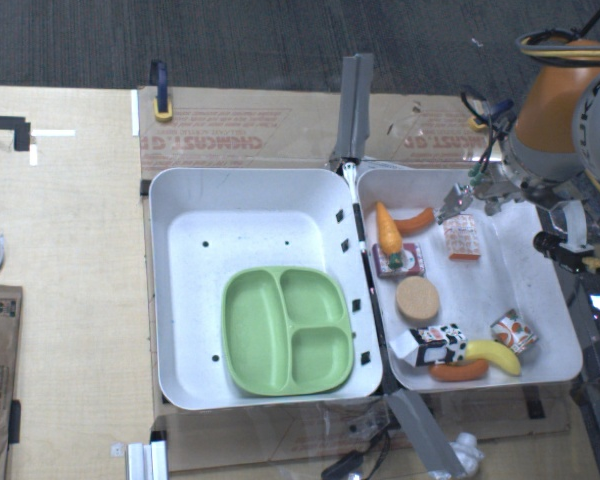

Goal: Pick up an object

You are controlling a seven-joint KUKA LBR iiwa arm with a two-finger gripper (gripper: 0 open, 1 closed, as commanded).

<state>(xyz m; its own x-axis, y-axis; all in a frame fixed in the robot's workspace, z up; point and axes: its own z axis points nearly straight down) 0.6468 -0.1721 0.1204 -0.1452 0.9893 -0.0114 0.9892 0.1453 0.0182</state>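
1. Nearest the camera, along the front wall of the right bin (570,363): a red sausage (459,371) lies flat, with a yellow banana (496,356) touching its right end. Just behind them sits a black-and-white carton (439,342), and to the right a small red-and-white packet (513,332), tilted.
2. In the left bin (180,268), a green divided plate (285,330) rests in the front half — three compartments, all bare.
3. Mid-depth in the right bin: a round tan disc (417,299) lies flat, just behind the carton. Behind it, touching or nearly so, is a small pink-and-green package (398,260).
4. Further back: an orange carrot (388,228) lies lengthwise near the divider wall, its tip over the pink-and-green package. A curved orange piece (414,220) sits just beside it on the right. A clear wrapped packet with red print (462,237) lies near these, towards my side.
5. My claw (458,200) hangs over the back of the right bin, just above and behind the clear packet. Whether it is apart or together I cannot tell — the shapes there are too small and cluttered. Nothing is visibly held.
6. Farthest: a blue-and-yellow clamp (160,92) on the bench's rear edge, well apart from both bins.
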